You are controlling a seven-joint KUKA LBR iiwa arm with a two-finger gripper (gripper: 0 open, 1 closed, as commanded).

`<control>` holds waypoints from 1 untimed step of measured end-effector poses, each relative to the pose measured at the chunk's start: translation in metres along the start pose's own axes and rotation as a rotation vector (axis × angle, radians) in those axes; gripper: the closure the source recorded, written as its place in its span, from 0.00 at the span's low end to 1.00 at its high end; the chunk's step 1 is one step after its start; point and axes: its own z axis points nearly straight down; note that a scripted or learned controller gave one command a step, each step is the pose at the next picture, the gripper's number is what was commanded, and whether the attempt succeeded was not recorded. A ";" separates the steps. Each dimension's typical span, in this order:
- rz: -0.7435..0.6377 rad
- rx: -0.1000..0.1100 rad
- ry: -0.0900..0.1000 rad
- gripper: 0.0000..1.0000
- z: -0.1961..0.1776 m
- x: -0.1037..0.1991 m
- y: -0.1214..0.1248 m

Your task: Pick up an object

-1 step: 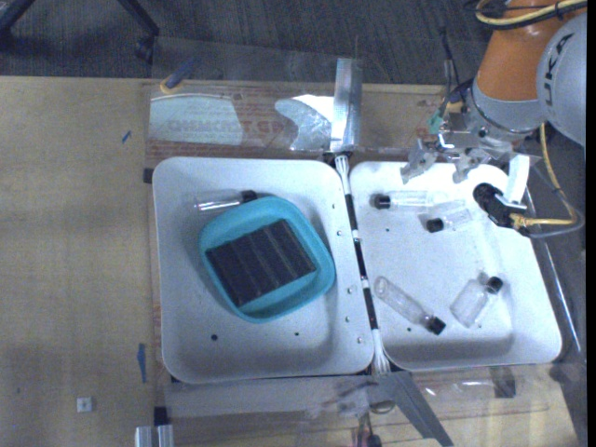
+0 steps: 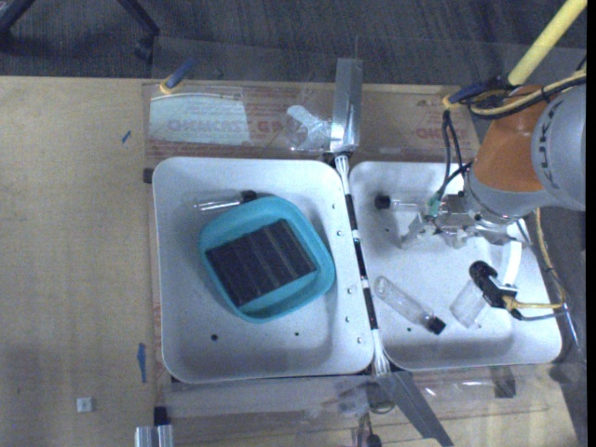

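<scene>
I couldn't tell the gripper's (image 2: 430,228) state; it sat low in the right bin (image 2: 531,347). Clear tube (image 2: 407,304) lay near the front, apart. Teal tray (image 2: 267,258) was in the left bin (image 2: 177,250).

Lighting is even, diffuse and moderately bright, with a cool blue cast. The 2 white bins (image 2: 177,343) read pale grey, without glare. Shadows are soft and short, the clearest lying under the blue tray (image 2: 266,259). Overall sharpness is low; fine detail is smeared. The floor (image 2: 279,7) is darker.
</scene>
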 end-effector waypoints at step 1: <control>-0.011 0.001 0.000 0.00 -0.092 0.061 0.070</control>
